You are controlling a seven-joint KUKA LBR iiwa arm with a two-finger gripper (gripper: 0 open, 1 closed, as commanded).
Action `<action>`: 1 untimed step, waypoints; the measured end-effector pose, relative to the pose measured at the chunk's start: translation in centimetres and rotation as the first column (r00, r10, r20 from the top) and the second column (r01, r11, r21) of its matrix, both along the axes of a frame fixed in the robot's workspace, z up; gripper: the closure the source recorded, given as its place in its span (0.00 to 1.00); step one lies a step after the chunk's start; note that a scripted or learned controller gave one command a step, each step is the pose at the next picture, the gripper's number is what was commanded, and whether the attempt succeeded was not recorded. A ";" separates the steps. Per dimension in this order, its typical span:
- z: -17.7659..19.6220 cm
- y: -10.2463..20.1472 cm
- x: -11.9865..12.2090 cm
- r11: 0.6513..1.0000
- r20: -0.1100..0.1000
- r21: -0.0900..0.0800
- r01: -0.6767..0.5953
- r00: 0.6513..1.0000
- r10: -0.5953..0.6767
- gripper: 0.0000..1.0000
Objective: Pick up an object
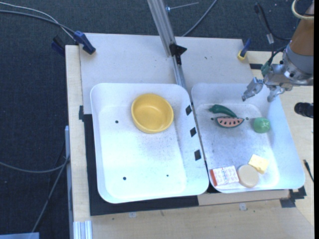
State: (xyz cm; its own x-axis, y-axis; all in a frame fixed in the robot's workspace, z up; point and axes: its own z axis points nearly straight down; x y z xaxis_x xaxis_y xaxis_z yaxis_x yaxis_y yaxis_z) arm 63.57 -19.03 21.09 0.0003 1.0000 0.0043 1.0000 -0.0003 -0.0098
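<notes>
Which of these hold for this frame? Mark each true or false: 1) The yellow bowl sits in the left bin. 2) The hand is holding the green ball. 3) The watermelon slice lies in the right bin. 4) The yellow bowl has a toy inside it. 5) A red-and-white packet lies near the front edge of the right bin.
1) True: the yellow bowl sits in the left bin.
2) False: the hand hangs open above the back of the right bin, with nothing between its fingers; the green ball lies on the bin floor.
3) True: the watermelon slice lies there.
4) False: nothing lies in the bowl.
5) True: the red-and-white packet lies beside a round tan disc.
</notes>
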 end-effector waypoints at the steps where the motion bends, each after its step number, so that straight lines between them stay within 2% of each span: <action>1: -4.1 -0.3 -0.1 1.000 -0.001 0.000 0.001 1.000 -0.001 0.00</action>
State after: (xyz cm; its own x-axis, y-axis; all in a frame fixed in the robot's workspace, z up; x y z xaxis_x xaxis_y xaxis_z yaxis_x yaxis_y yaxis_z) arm 63.48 -19.32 17.02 0.0011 1.0000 0.0047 0.9999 -0.0011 -0.0103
